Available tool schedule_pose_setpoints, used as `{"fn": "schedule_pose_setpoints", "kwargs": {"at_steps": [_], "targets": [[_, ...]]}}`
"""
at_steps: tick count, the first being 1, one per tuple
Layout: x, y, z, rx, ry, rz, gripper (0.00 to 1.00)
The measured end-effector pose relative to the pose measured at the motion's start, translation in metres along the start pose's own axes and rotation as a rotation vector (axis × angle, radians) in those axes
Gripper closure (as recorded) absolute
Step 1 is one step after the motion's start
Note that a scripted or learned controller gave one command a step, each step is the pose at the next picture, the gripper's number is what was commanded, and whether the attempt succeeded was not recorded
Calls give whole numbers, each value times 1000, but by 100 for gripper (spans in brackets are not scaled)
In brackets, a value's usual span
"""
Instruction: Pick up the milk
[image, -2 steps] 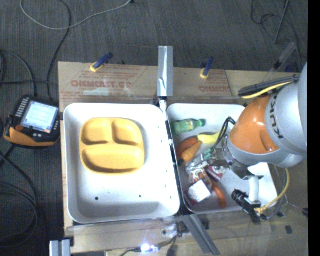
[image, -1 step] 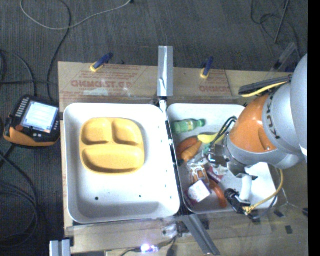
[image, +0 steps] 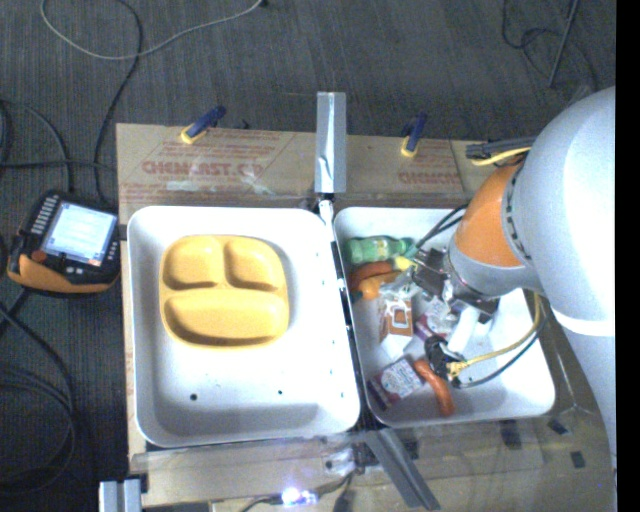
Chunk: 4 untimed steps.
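Reaching into the right bin from the right, the arm has its pincer low among the clutter, and how far that pincer is open, or whether it has hold of anything, I cannot tell, since the wrist and cables hide it. The step in hand looks like the descent onto the milk, a small white and brown carton lying near the middle of the right bin, just beside the pincer. The next move likely calls for settling squarely over the carton and closing on its narrow sides. Crowding it are a green bottle and an orange item toward the far wall, and a red-and-white packet beside an orange carrot-like piece nearer the front. The left bin carries a yellow divided tray, well apart.
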<state>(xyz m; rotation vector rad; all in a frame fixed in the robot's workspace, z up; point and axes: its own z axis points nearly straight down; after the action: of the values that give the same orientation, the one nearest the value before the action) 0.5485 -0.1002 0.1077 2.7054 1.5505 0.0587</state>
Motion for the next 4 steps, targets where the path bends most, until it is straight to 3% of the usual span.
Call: {"fn": "schedule_pose_setpoints", "kwargs": {"at_steps": [1,2,3,4], "targets": [[4,6,-16,-21,8,-2,100],[70,62,-111,40,-26,-25,100],[87,63,-105,39,-29,54,100],[88,63,-105,40,-28,52,0]]}}
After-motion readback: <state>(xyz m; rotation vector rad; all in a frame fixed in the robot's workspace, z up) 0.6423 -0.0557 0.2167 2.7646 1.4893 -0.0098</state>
